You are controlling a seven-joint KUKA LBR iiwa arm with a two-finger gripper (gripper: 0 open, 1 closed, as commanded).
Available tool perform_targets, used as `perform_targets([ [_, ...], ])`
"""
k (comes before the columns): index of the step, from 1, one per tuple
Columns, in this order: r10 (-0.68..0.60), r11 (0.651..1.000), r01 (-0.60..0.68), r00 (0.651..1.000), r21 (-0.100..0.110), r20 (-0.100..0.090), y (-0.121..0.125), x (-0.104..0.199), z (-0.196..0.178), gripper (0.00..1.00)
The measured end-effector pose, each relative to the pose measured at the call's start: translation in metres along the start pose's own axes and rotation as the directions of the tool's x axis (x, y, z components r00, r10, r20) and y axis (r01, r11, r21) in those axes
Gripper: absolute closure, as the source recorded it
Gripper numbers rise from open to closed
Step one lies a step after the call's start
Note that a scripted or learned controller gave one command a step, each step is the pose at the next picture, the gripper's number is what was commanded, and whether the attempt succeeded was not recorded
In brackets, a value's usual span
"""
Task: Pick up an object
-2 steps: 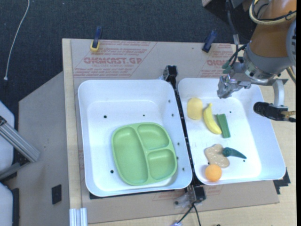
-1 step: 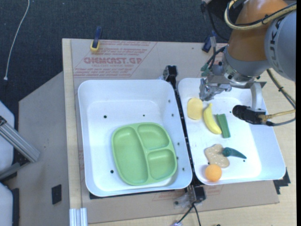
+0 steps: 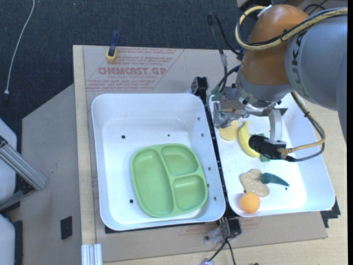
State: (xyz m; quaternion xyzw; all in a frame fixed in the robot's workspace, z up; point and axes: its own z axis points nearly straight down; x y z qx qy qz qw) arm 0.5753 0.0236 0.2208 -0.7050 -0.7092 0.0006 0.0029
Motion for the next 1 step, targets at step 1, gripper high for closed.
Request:
perform_targets([
  [1, 0.000, 1.000, 0.000, 1.000, 0.000, 0.001, -0.0199, 0.0577, 0.0073, 1.00],
])
